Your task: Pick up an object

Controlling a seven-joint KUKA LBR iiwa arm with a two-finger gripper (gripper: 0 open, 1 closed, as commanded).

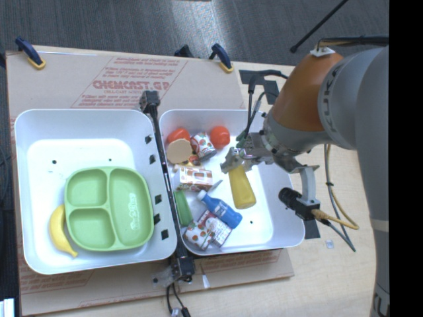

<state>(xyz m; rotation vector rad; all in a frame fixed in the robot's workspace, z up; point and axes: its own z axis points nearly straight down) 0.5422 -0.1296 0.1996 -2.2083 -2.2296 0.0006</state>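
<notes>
Gripper (pixel 232 161): over right bin (pixel 281 226), at top of yellow bottle (pixel 242 189); whether it grasps the bottle, cannot tell.

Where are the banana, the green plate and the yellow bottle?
banana (pixel 59 233), camera view, middle of its curve.
green plate (pixel 109 208), camera view, divider ridge.
yellow bottle (pixel 242 189), camera view, its body.

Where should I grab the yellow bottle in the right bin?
Probably the yellow bottle's middle body, coming from above and closing across its width. It lies flat, lengthwise toward the tool, with bare floor of the right bin to its right.
</notes>
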